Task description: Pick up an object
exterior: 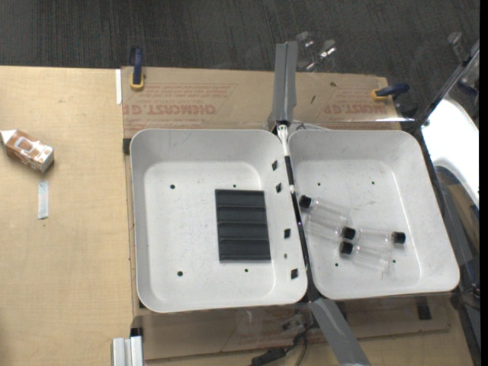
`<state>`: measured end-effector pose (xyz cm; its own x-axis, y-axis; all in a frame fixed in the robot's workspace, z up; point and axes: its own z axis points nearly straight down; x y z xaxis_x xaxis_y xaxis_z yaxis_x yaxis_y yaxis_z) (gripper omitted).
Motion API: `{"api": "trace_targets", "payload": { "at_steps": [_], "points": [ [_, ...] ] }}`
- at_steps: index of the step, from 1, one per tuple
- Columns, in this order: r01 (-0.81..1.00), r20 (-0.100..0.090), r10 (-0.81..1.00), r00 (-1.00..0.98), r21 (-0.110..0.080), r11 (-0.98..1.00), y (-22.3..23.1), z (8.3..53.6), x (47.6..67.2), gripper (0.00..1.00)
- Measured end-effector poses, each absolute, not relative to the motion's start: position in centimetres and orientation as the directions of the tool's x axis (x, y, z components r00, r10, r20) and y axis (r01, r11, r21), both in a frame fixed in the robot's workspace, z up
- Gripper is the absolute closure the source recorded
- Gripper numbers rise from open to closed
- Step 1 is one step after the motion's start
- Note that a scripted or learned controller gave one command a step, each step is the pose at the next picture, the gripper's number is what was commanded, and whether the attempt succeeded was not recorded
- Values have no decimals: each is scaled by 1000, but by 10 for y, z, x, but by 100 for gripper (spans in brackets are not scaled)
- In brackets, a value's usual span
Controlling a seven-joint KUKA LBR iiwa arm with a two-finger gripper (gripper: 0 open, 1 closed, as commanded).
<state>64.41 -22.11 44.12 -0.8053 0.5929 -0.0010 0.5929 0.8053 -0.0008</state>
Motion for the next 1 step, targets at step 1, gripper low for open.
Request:
{"api": "trace_targets", "payload": {
  "at_steps": [1],
  "points": [
    [554, -4, 554, -832, 0, 832, -221, 442, 649, 100]
  ]
}}
